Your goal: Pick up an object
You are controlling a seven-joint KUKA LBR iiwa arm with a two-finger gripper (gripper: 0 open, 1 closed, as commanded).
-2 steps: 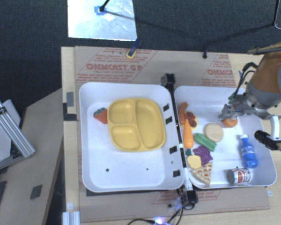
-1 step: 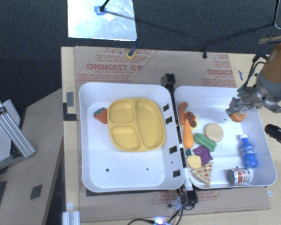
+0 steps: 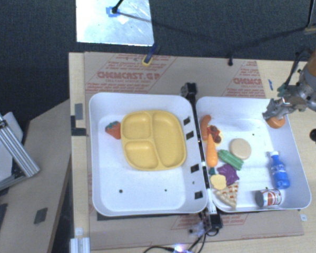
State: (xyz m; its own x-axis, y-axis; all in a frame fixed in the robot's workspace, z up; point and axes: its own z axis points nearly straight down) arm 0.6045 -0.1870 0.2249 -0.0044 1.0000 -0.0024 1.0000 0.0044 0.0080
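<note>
My gripper (image 3: 275,111) hangs at the far right corner of the right bin (image 3: 298,179), at the end of the grey arm with its orange band. Directly beneath its tip lies a small orange round toy (image 3: 277,123), touching it or nearly so; the view does not show whether the toy is held. Several toy foods lie in the same bin: a blue bottle (image 3: 278,170), a small can (image 3: 268,197), a pizza slice (image 3: 227,195), a carrot (image 3: 211,153), a tan bun (image 3: 240,148), a green piece (image 3: 230,159) and a purple piece (image 3: 228,173).
The left bin (image 3: 101,186) holds a yellow divided plate (image 3: 151,139) and a small red strawberry-like toy (image 3: 114,129) beside it. A black hinged divider (image 3: 196,141) runs between the bins. A hot dog (image 3: 204,126) lies by it in the right bin.
</note>
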